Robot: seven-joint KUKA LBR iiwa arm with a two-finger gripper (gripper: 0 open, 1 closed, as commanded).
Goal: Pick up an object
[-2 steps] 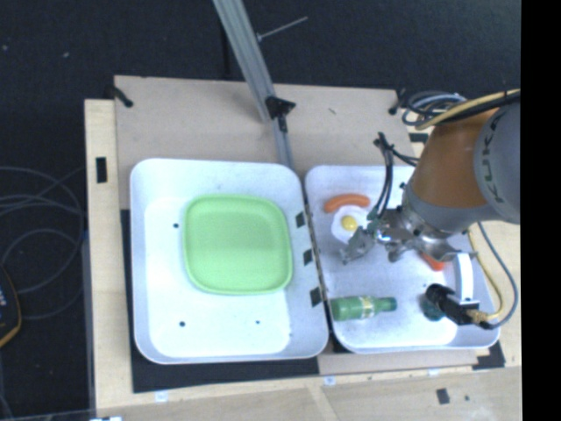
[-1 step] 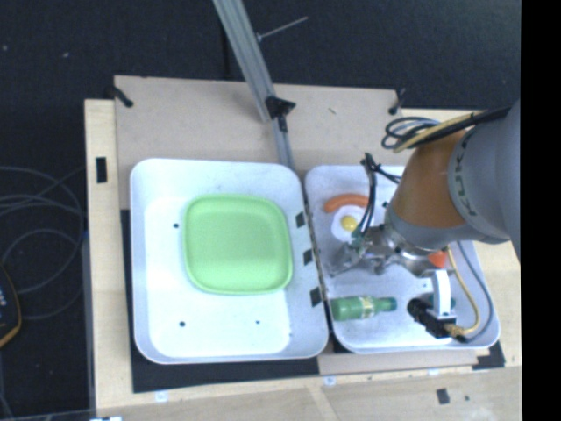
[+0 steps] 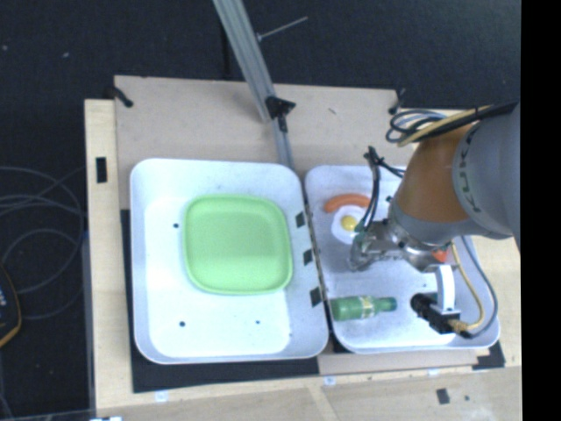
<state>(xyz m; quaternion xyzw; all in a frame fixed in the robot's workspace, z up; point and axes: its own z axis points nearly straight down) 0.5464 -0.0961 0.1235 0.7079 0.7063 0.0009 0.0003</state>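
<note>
Near: green bottle (image 3: 362, 306) lies in your right bin (image 3: 386, 342) | Mid: gripper (image 3: 364, 251) hovers above, grip state can't be told | Far: fried-egg toy (image 3: 347, 224) just beside | Step: approach; next, descend onto one.

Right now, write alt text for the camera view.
A grey and orange robot arm reaches over the right bin, its gripper low beside a fried egg toy and above a green bottle. The left bin holds a green square plate.
</note>
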